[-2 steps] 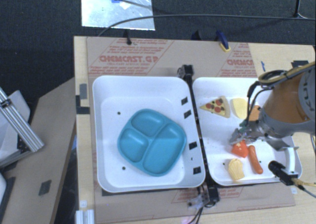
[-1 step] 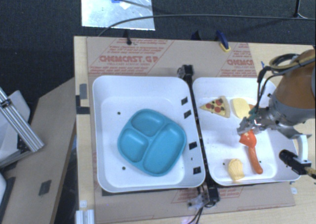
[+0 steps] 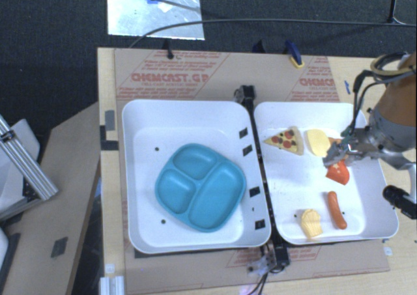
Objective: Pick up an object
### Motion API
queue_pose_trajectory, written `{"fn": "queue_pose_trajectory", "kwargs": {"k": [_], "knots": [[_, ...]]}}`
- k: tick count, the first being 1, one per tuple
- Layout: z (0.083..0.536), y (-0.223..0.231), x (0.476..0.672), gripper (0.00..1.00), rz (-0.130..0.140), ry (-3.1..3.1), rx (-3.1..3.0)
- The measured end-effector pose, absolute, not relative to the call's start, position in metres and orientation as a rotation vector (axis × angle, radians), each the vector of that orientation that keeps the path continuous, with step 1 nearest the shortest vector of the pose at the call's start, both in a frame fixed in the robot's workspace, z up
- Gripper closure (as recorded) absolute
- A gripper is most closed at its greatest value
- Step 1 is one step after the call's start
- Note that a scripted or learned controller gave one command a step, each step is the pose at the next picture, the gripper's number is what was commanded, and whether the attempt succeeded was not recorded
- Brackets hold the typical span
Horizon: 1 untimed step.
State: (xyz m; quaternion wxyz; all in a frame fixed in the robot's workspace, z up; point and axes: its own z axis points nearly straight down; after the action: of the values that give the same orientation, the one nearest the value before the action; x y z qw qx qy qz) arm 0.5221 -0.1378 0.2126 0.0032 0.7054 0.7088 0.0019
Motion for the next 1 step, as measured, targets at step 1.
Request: {"fn": "queue_pose_trajectory", "kwargs": {"k": [1], "knots": [[0.2057,-0.0917,0.5512,1.0,0.005,2.232,2.209]]}}
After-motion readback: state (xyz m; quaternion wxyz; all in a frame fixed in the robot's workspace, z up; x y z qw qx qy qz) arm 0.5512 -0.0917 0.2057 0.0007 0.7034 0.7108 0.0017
